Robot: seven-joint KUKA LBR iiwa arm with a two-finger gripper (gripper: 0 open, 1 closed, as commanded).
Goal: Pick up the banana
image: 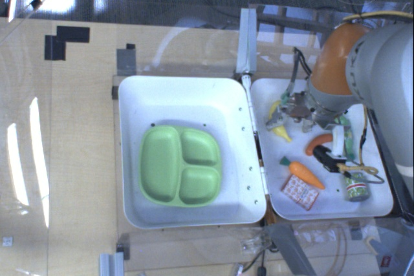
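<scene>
The banana (pixel 282 133) is yellow and lies in the upper left part of the right bin (pixel 381 207). Only its two ends show, one near the bin's left wall and one pointing toward the carrot. My gripper (pixel 289 116) is low over the banana's middle and hides it. The grey arm with its orange band reaches in from the right above it. I cannot make out whether the banana is gripped.
In the right bin lie a carrot (pixel 305 174), a red-orange piece (pixel 317 141), a patterned snack packet (pixel 299 192), a small green can (pixel 355 189) and a white-green item (pixel 343 138). The left bin (pixel 136 100) holds a green divided plate (pixel 181 165).
</scene>
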